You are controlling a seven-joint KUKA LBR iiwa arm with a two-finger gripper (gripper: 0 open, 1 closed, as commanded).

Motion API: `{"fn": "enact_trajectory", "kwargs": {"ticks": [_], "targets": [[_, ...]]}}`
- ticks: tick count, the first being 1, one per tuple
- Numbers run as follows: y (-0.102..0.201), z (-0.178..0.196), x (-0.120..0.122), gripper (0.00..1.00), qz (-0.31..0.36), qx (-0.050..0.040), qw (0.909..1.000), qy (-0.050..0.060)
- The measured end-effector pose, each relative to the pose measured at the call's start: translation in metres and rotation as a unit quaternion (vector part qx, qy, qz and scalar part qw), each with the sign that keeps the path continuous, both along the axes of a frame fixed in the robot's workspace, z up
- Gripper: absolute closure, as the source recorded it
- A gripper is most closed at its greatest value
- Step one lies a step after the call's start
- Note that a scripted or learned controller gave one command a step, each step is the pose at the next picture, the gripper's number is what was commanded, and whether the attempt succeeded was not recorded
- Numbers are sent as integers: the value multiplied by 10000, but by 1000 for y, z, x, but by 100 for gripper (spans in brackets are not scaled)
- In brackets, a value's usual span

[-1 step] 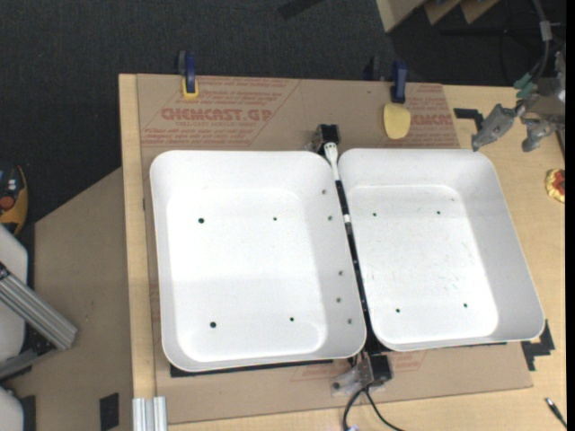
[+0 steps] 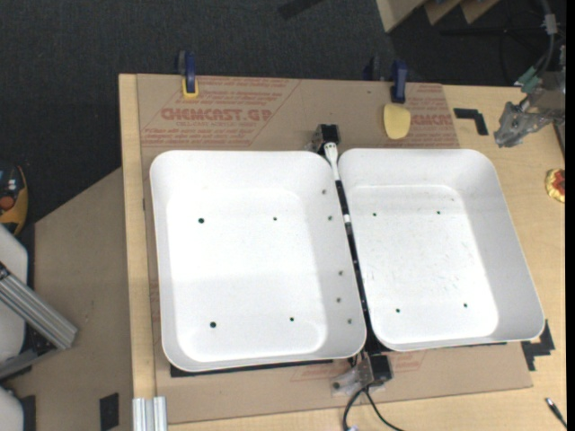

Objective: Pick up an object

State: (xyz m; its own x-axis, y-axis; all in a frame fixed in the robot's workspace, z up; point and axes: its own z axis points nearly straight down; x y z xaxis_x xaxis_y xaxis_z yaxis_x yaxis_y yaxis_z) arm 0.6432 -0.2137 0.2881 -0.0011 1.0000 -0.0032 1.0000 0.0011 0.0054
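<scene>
The gripper (image 2: 526, 120) hangs off the right bin's (image 2: 508, 206) far right corner, its grip unreadable. The right bin and the left bin (image 2: 158, 206) look bare, so any grab risks closing on nothing.

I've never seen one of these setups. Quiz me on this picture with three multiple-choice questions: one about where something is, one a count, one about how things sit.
1. Where are the blue clamps?
A. On the far edge of the brown board
B. Inside the left bin
C. On the near edge of the board

2. How many white bins lie on the board?
A. One
B. Two
C. Three

3. How do the bins sit?
A. Stacked one in the other
B. Side by side, rims meeting down the middle
C. Turned upside down

Answers:
1. A: both clamps grip the board's far edge, above the bins in the view.
2. B: there is one bin on the left and one on the right.
3. B: their inner rims run together along a dark strip, and both open upward.
</scene>
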Motion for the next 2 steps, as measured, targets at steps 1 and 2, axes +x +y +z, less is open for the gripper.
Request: {"fn": "enact_trajectory", "kwargs": {"ticks": [1, 2], "targets": [[57, -63, 1, 100, 22, 33, 10000, 59], [132, -80, 24, 100, 37, 33, 10000, 36]]}}
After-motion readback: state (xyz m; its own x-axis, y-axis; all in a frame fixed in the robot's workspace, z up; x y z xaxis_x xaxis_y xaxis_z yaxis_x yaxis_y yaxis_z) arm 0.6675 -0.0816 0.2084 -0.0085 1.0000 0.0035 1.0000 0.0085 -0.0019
